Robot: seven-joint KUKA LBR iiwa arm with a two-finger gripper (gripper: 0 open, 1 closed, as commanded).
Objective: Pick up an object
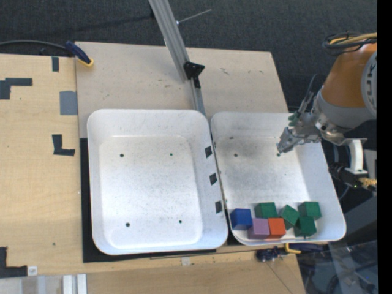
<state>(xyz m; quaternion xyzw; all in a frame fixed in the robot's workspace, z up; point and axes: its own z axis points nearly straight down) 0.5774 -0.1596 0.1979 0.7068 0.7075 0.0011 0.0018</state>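
The hand [283,147] hangs over the right bin [257,158], well apart from the blocks [275,220].

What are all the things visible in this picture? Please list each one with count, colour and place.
bins: 2, white, side by side on the bench; left bin, right bin
green blocks: 4, near end of right bin
blue block: 1, near end of right bin
purple block: 1, beside the orange one
orange block: 1, between purple and green
metal post: 1, grey, behind the bins
arm: 1, grey and orange, at right
hand: 1, over far part of right bin
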